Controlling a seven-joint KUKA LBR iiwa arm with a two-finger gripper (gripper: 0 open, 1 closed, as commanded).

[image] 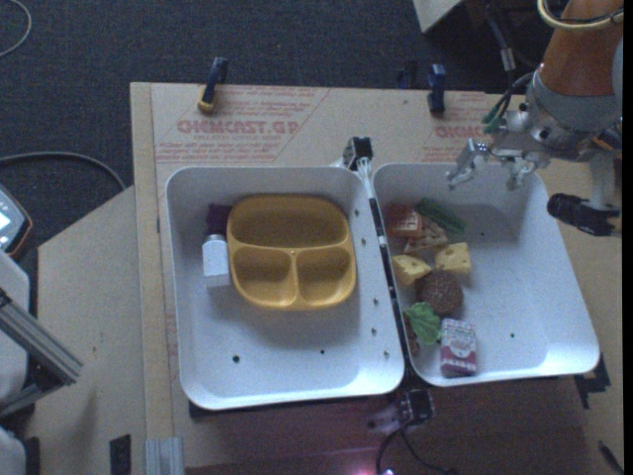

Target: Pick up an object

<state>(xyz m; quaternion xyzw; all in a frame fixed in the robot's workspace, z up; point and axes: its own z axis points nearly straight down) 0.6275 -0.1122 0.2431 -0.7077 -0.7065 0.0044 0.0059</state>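
The grey KUKA arm with its orange band (584,33) is reaching in from the two o'clock corner, its wrist angling down and leftward. The two-finger metal gripper (490,169) is hanging with fingers spread apart, holding nothing.

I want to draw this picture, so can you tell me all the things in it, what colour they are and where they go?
Bins: 2, white, side by side on the bench, left bin, right bin.
Tray: 1, yellow, three sections, in the left bin.
Small bottle: 1, white, left of the tray.
Cheese wedges: 2, yellow, in the right bin.
Patty: 1, brown, round, below the cheese.
Leaf: 1, green, beside the patty.
Packet: 1, red and white, right bin's near edge.
Clamps: 2, blue, at the board's far edge.
Gripper: 1, grey, open, above the right bin's far edge.
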